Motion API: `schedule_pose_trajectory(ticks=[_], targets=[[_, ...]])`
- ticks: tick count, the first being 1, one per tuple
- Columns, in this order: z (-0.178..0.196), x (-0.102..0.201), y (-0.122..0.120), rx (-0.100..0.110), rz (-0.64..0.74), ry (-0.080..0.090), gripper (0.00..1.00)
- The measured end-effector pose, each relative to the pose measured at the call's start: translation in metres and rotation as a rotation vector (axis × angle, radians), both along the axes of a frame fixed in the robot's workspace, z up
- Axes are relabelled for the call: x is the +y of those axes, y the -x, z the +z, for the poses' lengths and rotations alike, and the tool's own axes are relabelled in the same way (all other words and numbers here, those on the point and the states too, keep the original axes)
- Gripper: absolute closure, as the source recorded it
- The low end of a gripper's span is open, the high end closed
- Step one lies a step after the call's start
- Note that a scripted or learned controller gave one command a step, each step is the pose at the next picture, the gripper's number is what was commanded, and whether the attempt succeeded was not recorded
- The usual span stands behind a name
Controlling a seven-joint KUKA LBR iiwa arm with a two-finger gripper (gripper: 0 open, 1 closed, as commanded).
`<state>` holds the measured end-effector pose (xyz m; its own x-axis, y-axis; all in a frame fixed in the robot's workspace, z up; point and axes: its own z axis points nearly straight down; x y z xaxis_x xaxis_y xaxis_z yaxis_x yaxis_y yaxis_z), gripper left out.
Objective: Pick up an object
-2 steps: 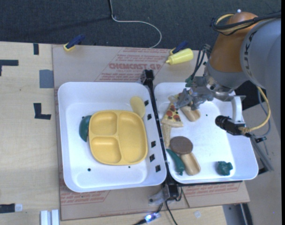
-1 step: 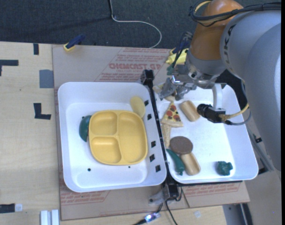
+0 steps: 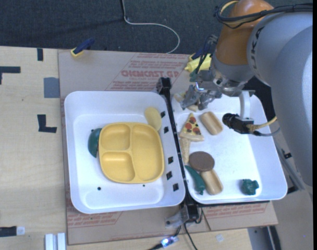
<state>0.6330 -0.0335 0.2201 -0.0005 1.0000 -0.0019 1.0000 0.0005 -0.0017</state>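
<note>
The KUKA arm's gripper [image 3: 196, 97] hung low over the far corner of the right bin [image 3: 263, 189], just above the toy pizza slice [image 3: 191, 127] and the bun-shaped piece [image 3: 211, 123], with nothing visible between its fingers; whether they stood apart or together could not be told from this slanted view. No object had yet been lifted, so the pick appeared to be at its approach stage, with the grasp and raise left to do. Near the front of the same bin lay a brown disc [image 3: 202, 161], a tan roll [image 3: 212, 182] beside a green piece [image 3: 195, 177], and a small teal object [image 3: 248, 186]. The left bin [image 3: 75, 139] held a yellow divided tray [image 3: 131, 152], a pale yellow piece [image 3: 153, 117] and a dark green item [image 3: 94, 141].
</note>
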Motion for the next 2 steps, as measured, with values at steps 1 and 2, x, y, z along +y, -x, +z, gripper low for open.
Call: schedule_pose_trajectory(ticks=[1, 2], targets=[[-0.001, -0.007, 0.009, 0.001, -0.001, -0.001, 1.00], [0.014, 0.005, 0.011, -0.001, 0.001, -0.002, 1.00]])
